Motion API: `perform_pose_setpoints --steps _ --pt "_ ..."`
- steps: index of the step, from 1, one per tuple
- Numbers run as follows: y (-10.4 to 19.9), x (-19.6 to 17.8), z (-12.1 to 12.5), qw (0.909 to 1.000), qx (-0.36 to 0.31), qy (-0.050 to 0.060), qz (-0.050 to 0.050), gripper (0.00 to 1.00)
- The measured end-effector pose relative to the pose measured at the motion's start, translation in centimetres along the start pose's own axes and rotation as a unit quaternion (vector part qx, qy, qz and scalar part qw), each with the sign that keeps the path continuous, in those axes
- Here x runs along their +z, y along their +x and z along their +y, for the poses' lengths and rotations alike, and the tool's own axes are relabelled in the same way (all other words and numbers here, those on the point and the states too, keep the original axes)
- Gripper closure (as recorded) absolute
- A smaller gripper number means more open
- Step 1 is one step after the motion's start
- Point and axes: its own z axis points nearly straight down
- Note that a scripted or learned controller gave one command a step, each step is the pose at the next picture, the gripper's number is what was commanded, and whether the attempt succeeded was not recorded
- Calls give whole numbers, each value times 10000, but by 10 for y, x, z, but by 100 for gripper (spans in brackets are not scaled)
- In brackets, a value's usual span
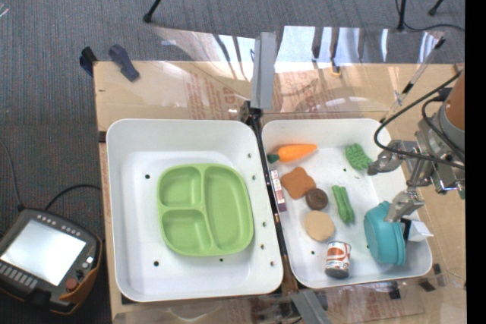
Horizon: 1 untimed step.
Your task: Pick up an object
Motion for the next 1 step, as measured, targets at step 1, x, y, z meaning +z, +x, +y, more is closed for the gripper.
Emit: perform_pose_setpoints --steps 1 --pt "-31 164 27 9998 -218 -15 27 0"
